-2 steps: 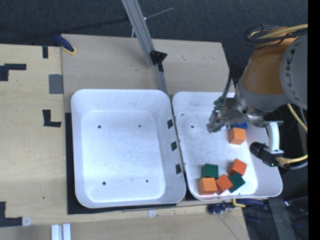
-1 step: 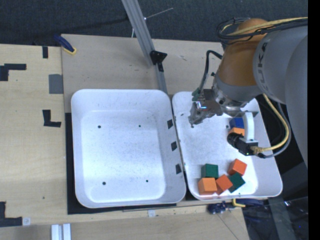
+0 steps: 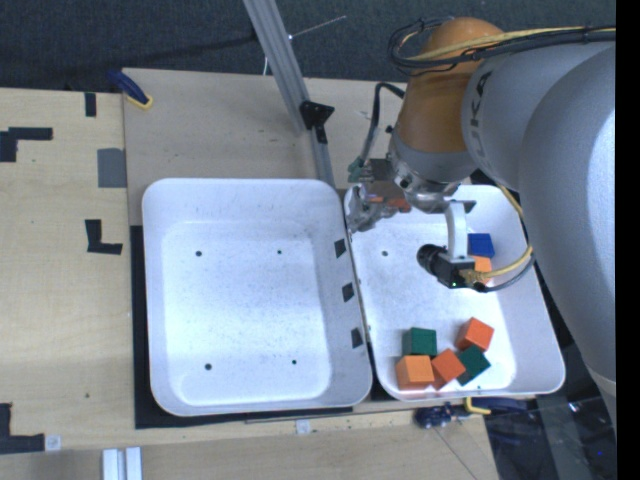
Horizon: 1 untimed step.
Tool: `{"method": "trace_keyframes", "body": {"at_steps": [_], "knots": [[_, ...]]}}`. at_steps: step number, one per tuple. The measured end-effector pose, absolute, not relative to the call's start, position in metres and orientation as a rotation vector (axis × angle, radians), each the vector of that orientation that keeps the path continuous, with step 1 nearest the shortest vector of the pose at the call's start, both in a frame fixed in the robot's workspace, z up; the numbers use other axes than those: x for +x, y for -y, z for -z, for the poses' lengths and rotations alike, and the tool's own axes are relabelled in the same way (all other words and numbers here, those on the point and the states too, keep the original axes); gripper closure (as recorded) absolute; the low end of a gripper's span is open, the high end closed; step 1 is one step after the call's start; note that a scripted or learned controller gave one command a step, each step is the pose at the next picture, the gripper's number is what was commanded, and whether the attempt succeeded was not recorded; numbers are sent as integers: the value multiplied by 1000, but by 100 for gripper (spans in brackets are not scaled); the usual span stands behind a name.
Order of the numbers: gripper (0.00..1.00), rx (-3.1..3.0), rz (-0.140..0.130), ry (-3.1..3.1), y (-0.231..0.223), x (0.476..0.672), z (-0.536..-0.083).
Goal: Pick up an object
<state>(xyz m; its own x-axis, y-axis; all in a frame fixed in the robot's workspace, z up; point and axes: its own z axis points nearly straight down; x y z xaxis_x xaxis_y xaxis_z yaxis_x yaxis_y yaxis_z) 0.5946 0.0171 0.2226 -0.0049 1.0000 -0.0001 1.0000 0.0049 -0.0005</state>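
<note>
Two white bins [image 3: 160,268] on wooden bench [image 3: 60,298], dark floor [image 3: 120,18] behind

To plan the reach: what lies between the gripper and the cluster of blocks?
In the camera view, bare white bin floor separates the gripper from the orange and green cube blocks.

the scene is evenly and fairly brightly lit from above, with no hard hotspots. the two white bins [image 3: 250,298] read bright, the left one slightly washed toward its floor, with soft grey shading along its inner walls. the arm [image 3: 560,148] casts a faint shadow on the right bin's floor. the orange band [image 3: 440,88] shows a mild sheen. detail is somewhat soft and grainy overall; the dark floor at top is dim.
</note>
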Motion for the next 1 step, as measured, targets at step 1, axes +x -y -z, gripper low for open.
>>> {"method": "trace_keyframes", "body": {"at_steps": [1], "knots": [[100, -2216, 0, 2228, -64, 626, -217]]}}
